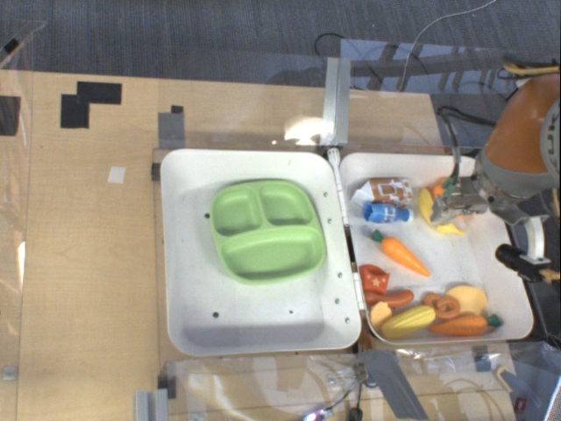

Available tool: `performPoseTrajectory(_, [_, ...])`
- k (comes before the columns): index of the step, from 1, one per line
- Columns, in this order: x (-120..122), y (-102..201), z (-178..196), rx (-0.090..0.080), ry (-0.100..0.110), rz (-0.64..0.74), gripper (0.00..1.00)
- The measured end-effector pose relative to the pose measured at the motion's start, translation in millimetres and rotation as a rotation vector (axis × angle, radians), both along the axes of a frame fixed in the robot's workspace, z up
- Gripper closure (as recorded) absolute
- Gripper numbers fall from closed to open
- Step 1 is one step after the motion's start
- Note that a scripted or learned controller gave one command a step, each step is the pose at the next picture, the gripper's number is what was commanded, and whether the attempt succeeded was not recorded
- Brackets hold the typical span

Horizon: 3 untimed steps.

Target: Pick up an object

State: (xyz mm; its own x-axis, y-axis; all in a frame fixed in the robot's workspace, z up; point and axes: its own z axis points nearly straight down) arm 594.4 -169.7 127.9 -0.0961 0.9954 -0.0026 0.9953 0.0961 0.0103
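Gripper (456, 202) low in right bin (517, 261), at banana (429, 207) near bin's far edge; grip state: cannot tell. Nothing lifted yet; grasp and lift remain. Carrot (404, 254) mid-bin.

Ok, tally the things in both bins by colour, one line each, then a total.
Green: 1, the divided plate
Orange: 2, the carrot and another
Yellow: 3, including the banana and corn
Red: 2
Blue: 1, the can
Brown: 2
Total: 11, small pieces uncertain
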Motion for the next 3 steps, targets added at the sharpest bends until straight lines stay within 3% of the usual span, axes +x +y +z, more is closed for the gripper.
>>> performPoseTrajectory(1, [0,0,0,0.000,0.000,0.000,0.00])
performPoseTrajectory(2, [62,-27,-40,-0.001,0.003,0.093,0.00])
performPoseTrajectory(3, [65,-26,-26,-0.004,-0.006,0.100,1.00])
